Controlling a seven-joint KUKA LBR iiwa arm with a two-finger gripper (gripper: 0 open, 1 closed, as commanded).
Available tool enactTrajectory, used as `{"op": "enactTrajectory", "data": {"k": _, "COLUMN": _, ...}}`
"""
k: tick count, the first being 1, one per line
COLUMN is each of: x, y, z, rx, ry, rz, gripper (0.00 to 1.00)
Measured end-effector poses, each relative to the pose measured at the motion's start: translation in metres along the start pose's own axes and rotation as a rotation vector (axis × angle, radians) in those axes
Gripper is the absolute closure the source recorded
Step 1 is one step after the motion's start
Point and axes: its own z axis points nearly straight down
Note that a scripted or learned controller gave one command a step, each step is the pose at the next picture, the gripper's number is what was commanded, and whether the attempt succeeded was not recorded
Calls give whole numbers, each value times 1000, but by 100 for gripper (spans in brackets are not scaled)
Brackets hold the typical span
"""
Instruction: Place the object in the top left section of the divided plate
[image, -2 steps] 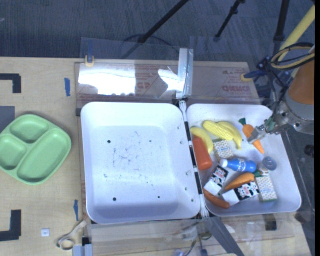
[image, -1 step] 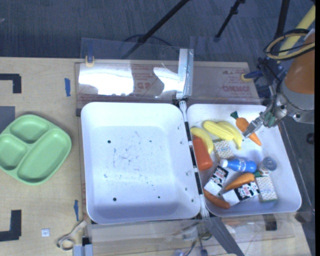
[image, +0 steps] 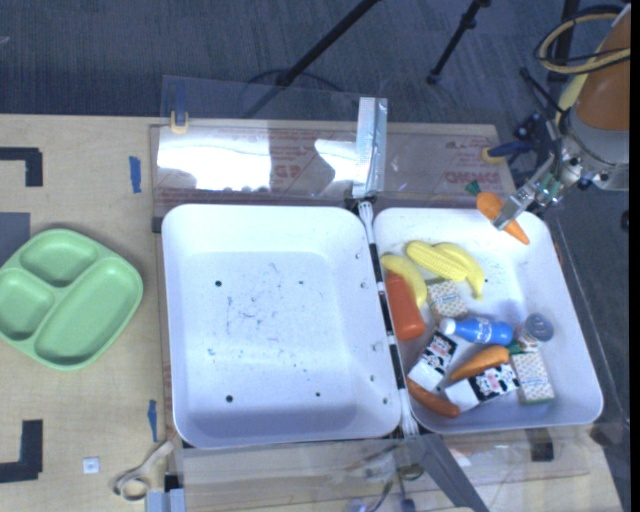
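arm cropped at right edge

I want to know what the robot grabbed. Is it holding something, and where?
Yes, the tool holds a small orange carrot near its middle, above the right bin's far corner.

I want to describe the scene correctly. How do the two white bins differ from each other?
The left bin shows a bare white floor with faint blue scribbles and small dark dots, while the right bin holds a pile of toy food and packets, such as bananas and a blue bottle. The left bin looks wider than the right bin. Both are shallow, white and set side by side.
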Motion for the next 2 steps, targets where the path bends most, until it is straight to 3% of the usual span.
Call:
{"op": "enactTrajectory", "data": {"k": 1, "x": 76, "y": -42, "z": 39, "rx": 0, "ry": 4, "rz": -307, "gripper": 100}}
{"op": "enactTrajectory", "data": {"k": 2, "x": 81, "y": 38, "z": 38, "rx": -2, "ry": 0, "rz": -419, "gripper": 100}}
